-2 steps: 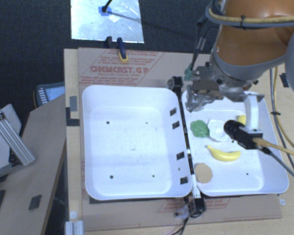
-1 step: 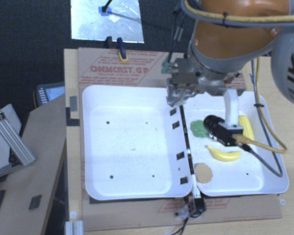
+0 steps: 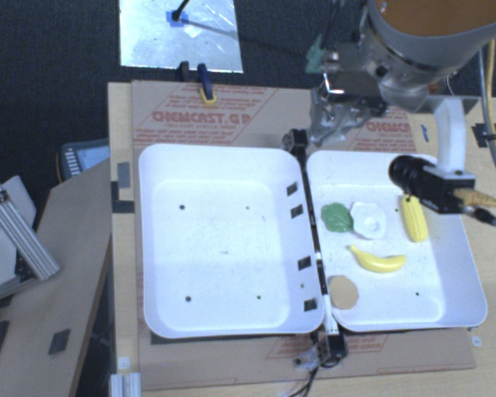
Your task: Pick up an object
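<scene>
From my station I saw the arm (image 3: pixel 434 23) reaching in from the upper right, its broad grey body and orange band cut off by the top edge of the frame. The gripper (image 3: pixel 335 118) hung over the far rim of the right bin (image 3: pixel 455 304), near the divider where the two bins meet, above the cardboard sheet (image 3: pixel 231 110) under them. Its metal parts blurred together against the printed cardboard, so I could not tell how the jaws stood, and I saw nothing between them.

The objects all lay in the right bin, apart from the gripper: a green piece (image 3: pixel 337 217) touching a white round piece (image 3: pixel 369 220), a yellow banana (image 3: pixel 379 260) just in front of those, a tan disc (image 3: pixel 343 291) near the divider, and a yellow corn cob (image 3: pixel 413 218) partly covered at its far end by a black camera unit (image 3: pixel 426 184) on a white bracket. The left bin (image 3: pixel 174 321) sat beside it.
</scene>
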Available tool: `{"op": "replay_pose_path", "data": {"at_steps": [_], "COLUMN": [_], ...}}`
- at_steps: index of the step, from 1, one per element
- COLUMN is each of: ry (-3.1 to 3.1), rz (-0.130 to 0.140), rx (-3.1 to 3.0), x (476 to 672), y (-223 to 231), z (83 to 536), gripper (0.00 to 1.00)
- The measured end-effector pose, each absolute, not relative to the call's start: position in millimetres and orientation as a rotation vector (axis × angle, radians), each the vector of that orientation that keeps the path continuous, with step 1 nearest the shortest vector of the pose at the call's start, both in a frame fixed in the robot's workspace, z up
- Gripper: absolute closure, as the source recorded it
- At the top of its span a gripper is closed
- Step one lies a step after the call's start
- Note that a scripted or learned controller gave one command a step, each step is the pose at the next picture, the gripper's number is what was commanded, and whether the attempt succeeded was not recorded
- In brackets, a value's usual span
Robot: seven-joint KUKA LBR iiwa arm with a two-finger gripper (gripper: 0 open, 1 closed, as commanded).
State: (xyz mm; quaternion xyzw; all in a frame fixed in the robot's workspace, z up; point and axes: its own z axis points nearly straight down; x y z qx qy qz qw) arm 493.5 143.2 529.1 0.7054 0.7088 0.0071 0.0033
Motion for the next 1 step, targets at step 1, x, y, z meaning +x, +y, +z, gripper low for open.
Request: {"op": "replay_pose_path", "data": {"at_steps": [1], "ry": [2.224], "rz": [-0.007], "rx": [2.221], "x": [595.6], "y": [171.7], "z": [433.6], "gripper": [1.0]}}
